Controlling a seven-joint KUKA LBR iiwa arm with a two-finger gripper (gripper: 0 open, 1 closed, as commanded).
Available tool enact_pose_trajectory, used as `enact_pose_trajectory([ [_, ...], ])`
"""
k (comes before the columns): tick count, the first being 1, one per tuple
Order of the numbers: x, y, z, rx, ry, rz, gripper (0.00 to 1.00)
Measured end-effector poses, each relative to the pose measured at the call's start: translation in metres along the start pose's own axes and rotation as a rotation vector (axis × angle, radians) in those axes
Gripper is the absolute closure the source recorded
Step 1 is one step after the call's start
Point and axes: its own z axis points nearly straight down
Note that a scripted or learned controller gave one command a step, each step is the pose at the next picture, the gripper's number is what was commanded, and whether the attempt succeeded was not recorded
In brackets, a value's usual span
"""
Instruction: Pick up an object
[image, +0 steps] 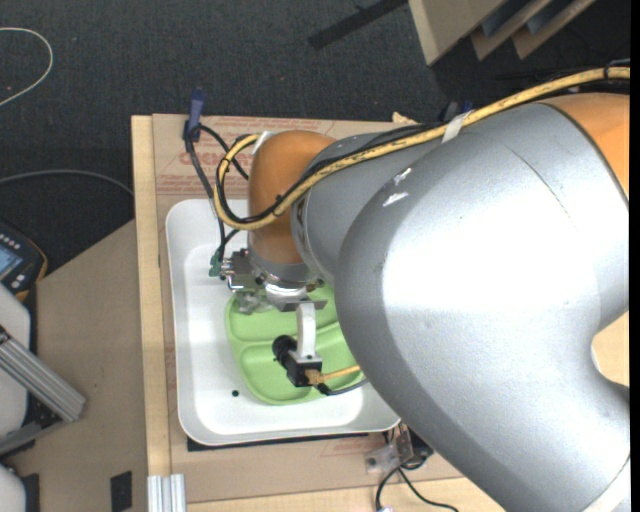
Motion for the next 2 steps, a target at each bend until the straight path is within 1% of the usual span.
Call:
enact_pose_trajectory([
  [1, 0.019, -0.09, -0.114, -0.008, 0.005, -0.008, 1.0],
  [2, 0.017, -0.087, -0.319, -0.022, 0.008, -0.006, 1.0],
])
